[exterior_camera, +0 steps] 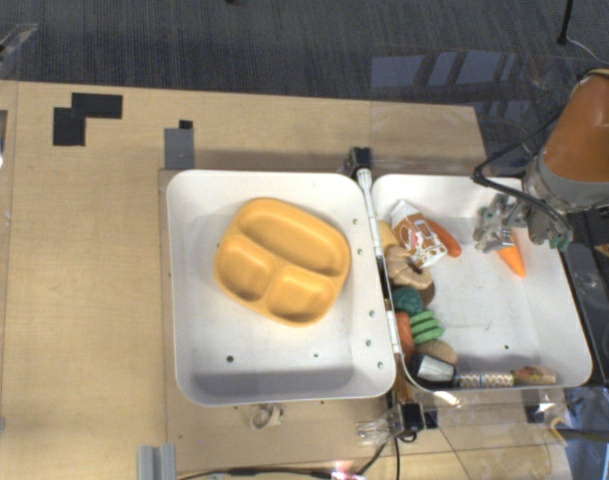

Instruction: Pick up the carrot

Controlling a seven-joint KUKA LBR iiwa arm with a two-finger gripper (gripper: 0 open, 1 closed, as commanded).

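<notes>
A small orange carrot (pixel 512 259) lies in the right bin (pixel 544 318) near its far right side, narrow tip pointing toward the front. My gripper (pixel 507 234) hangs directly over the carrot's thick end, touching or nearly touching it. The grey wrist with its orange band (pixel 589 128) reaches in from the right above it. Whether the carrot sits within the gripper cannot be made out. A second slim orange-red piece (pixel 446 240) rests beside a white and orange packet (pixel 416 238) at the bin's far left.
A yellow divided tray (pixel 282 260) lies in the left bin (pixel 199 348). Along the right bin's left wall sit several toy foods: brown (pixel 404 268), teal (pixel 409 300), green (pixel 424 323). A dark can (pixel 434 370) and a patterned stick (pixel 484 379) lie at the front wall.
</notes>
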